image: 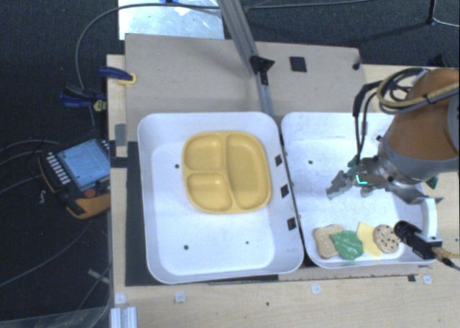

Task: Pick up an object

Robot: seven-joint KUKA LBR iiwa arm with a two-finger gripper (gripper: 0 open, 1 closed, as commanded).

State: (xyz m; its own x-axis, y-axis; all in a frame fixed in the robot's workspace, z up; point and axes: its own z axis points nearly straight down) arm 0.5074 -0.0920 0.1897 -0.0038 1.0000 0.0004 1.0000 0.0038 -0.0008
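Presently, fingers [343, 184]: two, grey, splayed apart, hanging over the bare floor of the right bin [316, 139], nothing between them. A green light shows at the wrist behind them.

Arm [424, 132]: grey with orange band, entering from the table's right edge, black cables looped above it.

Objects, four, in a row along the right bin's near edge, below the fingers and apart from them:
- tan bread-like slice [328, 240], flat, rounded corners, long axis tilted toward the bin's near left corner;
- green leaf-like piece [348, 245], crinkled, overlapping the slice;
- yellow wedge [369, 239], smooth, narrow end pointing toward the far edge;
- round speckled cookie [387, 239], touching the wedge.

Left bin [154, 240]: white, shallow, holding a yellow three-compartment plate [226, 172], smooth plastic, rounded square, near the far edge.
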